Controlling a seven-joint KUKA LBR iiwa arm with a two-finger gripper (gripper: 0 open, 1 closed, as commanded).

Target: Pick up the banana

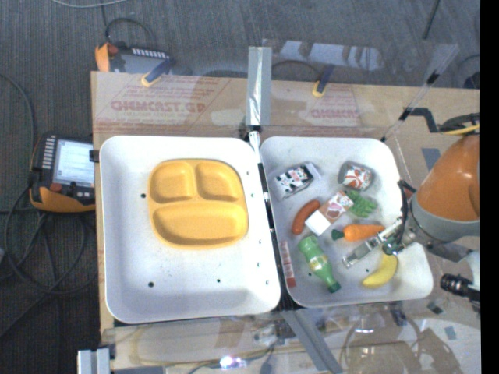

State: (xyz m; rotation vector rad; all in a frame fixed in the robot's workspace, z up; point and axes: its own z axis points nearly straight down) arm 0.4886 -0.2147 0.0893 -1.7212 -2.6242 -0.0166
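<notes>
From my station I see the banana (pixel 381 272) lying in the right bin (pixel 390 153), near its front right corner, curved and flat on the bin floor. The gripper (pixel 366 252) sits low over that same bin, reaching in from the right, with its metal fingers (pixel 355 257) stretched out to the left just above the banana's upper end. I see nothing held between them; how wide they stand I cannot tell from this angle, since they read as one pale streak. The grey arm with its orange band (pixel 458 181) hangs over the bin's right edge.

Just above the fingers lies a toy carrot (pixel 360 231), and left of it a green bottle (pixel 318 262) lies tilted on the floor. A red sausage (pixel 306 216) and a small white block (pixel 317 224) sit next to each other near the middle, with a cow-print carton (pixel 294 179) and a small can (pixel 357 178) toward the back. A green leafy piece (pixel 361 205) rests between the can and the carrot.

The left bin (pixel 125 287) holds a yellow divided tray (pixel 199 202), well apart from the banana
</notes>
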